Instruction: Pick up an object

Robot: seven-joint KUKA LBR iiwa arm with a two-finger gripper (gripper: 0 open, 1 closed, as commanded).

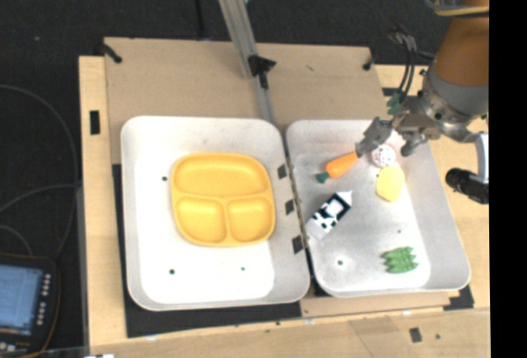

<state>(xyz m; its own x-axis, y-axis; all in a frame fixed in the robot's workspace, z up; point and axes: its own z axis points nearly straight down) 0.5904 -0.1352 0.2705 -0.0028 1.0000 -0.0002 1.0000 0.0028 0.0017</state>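
Two shallow white bins are seen side by side on the bench. In the left bin (148,266) a yellow divided tray (222,197) is laid flat, roughly centred. The right bin (436,266) holds the loose objects: an orange carrot (341,165) at its far left, a black-and-white milk carton (329,213) just near of the carrot, a yellow lemon-like piece (390,183) to the right of the carrot, and a green item (400,260) at the near right. A small round white-and-pink object (383,156) is located just far of the yellow piece, between the fingers of the gripper (394,140). The fingers are seen spread apart on either side of it, not closed on anything. Whether it is touched cannot be told.
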